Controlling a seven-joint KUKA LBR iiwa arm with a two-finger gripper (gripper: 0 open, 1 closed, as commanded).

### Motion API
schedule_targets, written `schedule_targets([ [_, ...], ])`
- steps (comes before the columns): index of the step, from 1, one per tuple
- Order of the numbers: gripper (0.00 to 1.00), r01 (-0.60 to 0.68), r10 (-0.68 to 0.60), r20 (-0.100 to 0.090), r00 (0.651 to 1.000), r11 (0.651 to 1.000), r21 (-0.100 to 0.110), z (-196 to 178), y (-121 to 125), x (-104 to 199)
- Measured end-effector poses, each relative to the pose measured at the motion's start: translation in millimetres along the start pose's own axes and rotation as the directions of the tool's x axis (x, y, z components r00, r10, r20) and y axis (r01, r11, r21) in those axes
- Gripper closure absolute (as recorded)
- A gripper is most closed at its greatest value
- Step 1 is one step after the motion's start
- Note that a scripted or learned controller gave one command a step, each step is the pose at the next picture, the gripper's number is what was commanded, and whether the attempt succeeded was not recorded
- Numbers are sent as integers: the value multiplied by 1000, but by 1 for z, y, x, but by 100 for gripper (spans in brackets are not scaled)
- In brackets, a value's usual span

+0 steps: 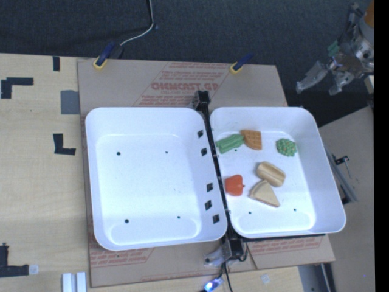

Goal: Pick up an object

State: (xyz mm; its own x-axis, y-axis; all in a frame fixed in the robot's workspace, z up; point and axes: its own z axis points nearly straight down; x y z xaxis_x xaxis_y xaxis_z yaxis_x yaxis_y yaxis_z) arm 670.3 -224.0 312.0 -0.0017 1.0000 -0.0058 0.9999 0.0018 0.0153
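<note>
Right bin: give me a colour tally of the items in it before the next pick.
Green: 2, long green plastic vegetable, round bumpy green piece
Orange: 1, ridged orange wedge
Red: 1, small red pepper-like piece
Tan: 2, tan bread-roll shape, tan triangular wedge
Total: 6

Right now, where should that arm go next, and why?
Probably swing left and down toward the right bin. The gripper hangs off beyond that bin's far right corner, holding nothing I can see, while the toy foods, like the green piece, lie inside.
</note>
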Motion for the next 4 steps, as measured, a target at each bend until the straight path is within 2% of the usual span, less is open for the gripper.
schedule_targets([
  [1, 0, 1, -1, -3, 1000, 1000, 5, -128, -61, 30],
  [2, 0, -3, 3, -4, 1000, 1000, 12, -179, -127, 20],
  [3, 0, 2, -1, -5, 1000, 1000, 10, -224, -180, 54],
  [4, 100, 0, 0, -3, 1000, 1000, 13, -231, -177, 53],
])
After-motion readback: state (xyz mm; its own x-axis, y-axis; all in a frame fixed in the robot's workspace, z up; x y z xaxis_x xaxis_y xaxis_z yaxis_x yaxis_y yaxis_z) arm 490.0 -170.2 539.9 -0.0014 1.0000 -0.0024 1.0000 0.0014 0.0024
